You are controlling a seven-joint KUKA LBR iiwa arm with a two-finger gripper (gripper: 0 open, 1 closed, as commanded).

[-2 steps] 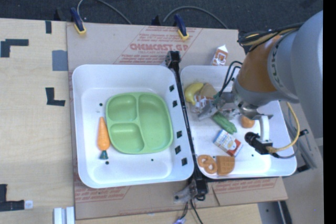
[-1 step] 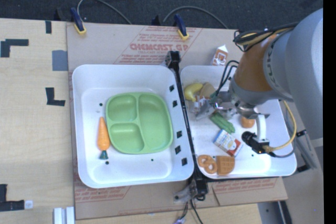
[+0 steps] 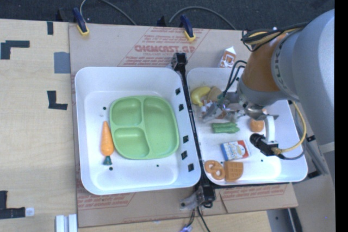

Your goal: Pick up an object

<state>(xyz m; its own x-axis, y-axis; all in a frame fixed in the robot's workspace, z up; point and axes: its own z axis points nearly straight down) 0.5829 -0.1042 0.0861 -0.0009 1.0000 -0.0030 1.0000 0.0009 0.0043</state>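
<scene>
The gripper (image 3: pixel 216 110) is seen low inside the right bin (image 3: pixel 288 171), at the end of the grey arm (image 3: pixel 304 62) with its orange band (image 3: pixel 260 70) that reaches in from the right. Whether anything is pinched cannot be told, since the metal parts blur together at the bin floor. Just below the gripper a small green object (image 3: pixel 225 127) is laid flat, apart from it. Just above and to the left, a yellow banana-like piece (image 3: pixel 199 94) is lodged against the bin's left wall. Further toward the near edge, a small blue and white box (image 3: pixel 235 149) is found, with a pretzel (image 3: pixel 214 169) and a tan waffle-like piece (image 3: pixel 234 170) side by side beneath it. A small orange item (image 3: pixel 256 125) is placed to the right of the green object. In the left bin (image 3: pixel 87 171) a green divided plate (image 3: pixel 144 126) is set in the middle, with a toy carrot (image 3: pixel 106 140) laid just beside its left edge. A small carton (image 3: pixel 228 57) is stood outside the right bin, on the cardboard (image 3: pixel 136 46).
</scene>
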